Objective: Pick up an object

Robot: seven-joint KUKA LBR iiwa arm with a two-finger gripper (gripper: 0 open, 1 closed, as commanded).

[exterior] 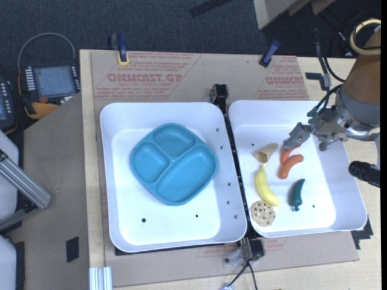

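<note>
End effector (294,139) hovers just above the orange sausage (289,165) in the right bin (338,219); finger state unclear.

"CHEMCAST" in red on bench sheet (145,76)

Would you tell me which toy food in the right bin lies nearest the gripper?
The orange sausage-shaped toy, just below the gripper; the yellow banana, green pepper and cookie lie farther.

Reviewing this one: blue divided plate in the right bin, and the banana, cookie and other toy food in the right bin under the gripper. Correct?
Not quite. The camera view shows the blue divided plate in the left bin, not the right. The banana, cookie and other toy food do lie in the right bin, near the gripper.
</note>
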